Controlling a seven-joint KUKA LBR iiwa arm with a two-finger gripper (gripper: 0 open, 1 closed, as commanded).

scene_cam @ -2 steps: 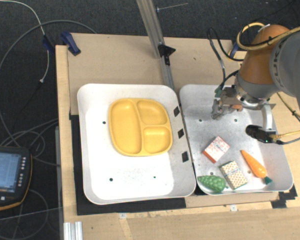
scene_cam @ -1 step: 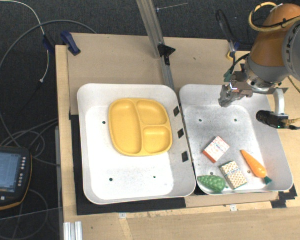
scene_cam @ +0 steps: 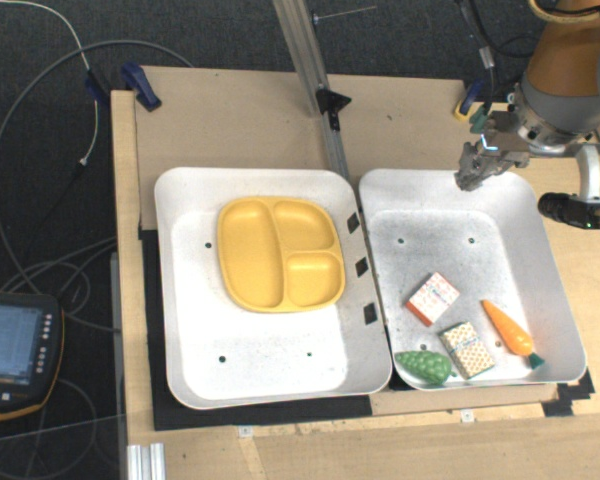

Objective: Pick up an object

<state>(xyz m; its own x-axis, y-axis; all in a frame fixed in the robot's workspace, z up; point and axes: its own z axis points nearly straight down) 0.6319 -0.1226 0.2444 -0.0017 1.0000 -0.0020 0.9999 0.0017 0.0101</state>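
In the right bin point(scene_cam: 460, 233), near its front edge, lie several small objects: a white and orange box point(scene_cam: 433, 298), a patterned tan box point(scene_cam: 468, 349), an orange carrot point(scene_cam: 510, 329) with a green tip, and a green bumpy item point(scene_cam: 424, 366). My gripper point(scene_cam: 472, 171) hangs over the back edge of the right bin, well apart from all of them, with nothing seen between its fingers. The arm reaches in from the upper right.
The left bin point(scene_cam: 195, 268) holds a yellow three-compartment plate point(scene_cam: 280, 253). A metal post point(scene_cam: 305, 48) rises behind the gap between the bins. Blue clamps point(scene_cam: 140, 86) sit at the bench's back corners. Cables and a tablet point(scene_cam: 15, 353) lie on the floor at left.
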